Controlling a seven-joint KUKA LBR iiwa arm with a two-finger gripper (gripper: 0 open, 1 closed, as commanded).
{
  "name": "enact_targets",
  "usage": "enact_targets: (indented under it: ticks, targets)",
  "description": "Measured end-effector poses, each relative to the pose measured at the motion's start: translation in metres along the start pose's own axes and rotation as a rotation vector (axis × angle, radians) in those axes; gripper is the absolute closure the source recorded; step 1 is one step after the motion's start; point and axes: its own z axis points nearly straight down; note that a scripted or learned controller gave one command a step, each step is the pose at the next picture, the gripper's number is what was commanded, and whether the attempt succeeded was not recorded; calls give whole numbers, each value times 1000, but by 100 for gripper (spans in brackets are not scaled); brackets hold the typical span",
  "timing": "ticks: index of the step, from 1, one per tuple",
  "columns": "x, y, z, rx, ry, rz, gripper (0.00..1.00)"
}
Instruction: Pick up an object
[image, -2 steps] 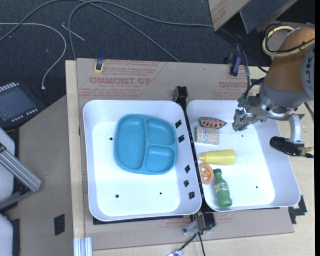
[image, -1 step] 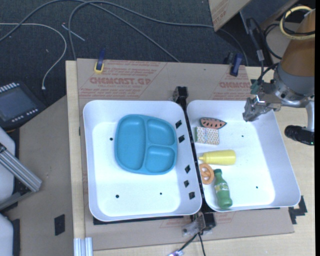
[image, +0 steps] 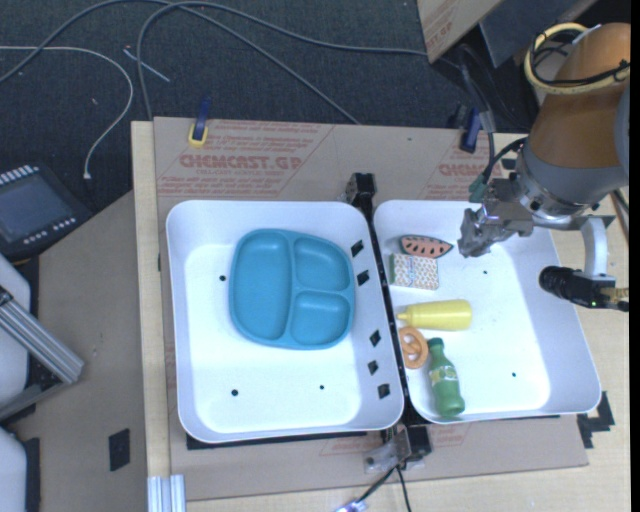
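Observation:
My gripper (image: 473, 243) hangs over the back of the right bin (image: 540, 345), just right of a watermelon slice toy (image: 420, 245). Nothing shows in it. Below the slice lies a pale speckled wafer (image: 414, 271). A yellow bottle (image: 438, 316) lies on its side further forward. A pretzel (image: 413, 345) and a green bottle (image: 445, 377) lie near the bin's front left corner.
The left bin (image: 200, 330) holds a blue divided plate (image: 291, 288). A black divider with clips (image: 375, 300) runs between the bins. The grey and orange arm (image: 580, 120) fills the upper right. A black part (image: 575, 285) juts over the right bin's right side.

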Motion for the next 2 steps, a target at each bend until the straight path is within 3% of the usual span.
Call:
enact_targets:
  ticks: [2]
  targets:
    - [111,-31,14,2,0,-1,100]
